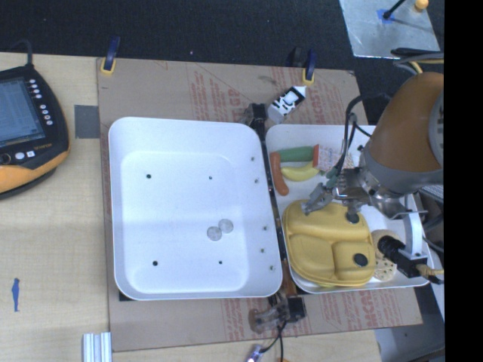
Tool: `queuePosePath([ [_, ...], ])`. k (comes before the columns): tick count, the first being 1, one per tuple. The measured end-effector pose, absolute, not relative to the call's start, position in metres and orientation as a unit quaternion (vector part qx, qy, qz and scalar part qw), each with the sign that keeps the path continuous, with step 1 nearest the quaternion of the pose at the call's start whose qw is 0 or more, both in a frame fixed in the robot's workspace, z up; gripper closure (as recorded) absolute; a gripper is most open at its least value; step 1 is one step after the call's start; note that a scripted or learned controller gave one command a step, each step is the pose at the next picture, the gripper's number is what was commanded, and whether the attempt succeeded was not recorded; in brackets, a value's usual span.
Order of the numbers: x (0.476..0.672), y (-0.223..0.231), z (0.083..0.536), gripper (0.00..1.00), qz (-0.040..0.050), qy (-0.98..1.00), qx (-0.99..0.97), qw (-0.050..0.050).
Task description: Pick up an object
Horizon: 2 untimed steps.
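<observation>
My gripper [333, 206] hangs over the right bin [330, 136], at the upper edge of a large yellow moulded object [329, 249] that takes up the bin's near half. The fingers stand open, with one fingertip [313, 202] at the object's upper left corner, and nothing is held between them. Behind the gripper lie a yellow banana [299, 173], a green piece [296, 154] and an orange stick [278, 173] along the bin's left wall. In the left bin [128, 202], two small silver discs [219, 230] rest near the middle.
The grey and orange arm [404, 138] covers the right bin's right side. A handheld controller with a screen [26, 127] lies on the bench at far left. Clamps [309, 65] and a black-and-white tag [287, 101] sit behind the bins.
</observation>
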<state>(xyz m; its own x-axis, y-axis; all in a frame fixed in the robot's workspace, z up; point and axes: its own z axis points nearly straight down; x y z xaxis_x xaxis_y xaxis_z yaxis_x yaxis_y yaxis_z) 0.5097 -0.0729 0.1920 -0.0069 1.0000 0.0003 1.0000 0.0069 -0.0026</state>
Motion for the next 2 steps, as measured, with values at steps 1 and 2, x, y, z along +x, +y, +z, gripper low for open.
queuePosePath([
  [1, 0.476, -0.139, 0.196, 0.00, 0.0006, -0.708, -0.706, 0.001],
  [2, 0.498, -0.146, 0.120, 0.00, -0.0009, -0.709, -0.705, -0.003],
])
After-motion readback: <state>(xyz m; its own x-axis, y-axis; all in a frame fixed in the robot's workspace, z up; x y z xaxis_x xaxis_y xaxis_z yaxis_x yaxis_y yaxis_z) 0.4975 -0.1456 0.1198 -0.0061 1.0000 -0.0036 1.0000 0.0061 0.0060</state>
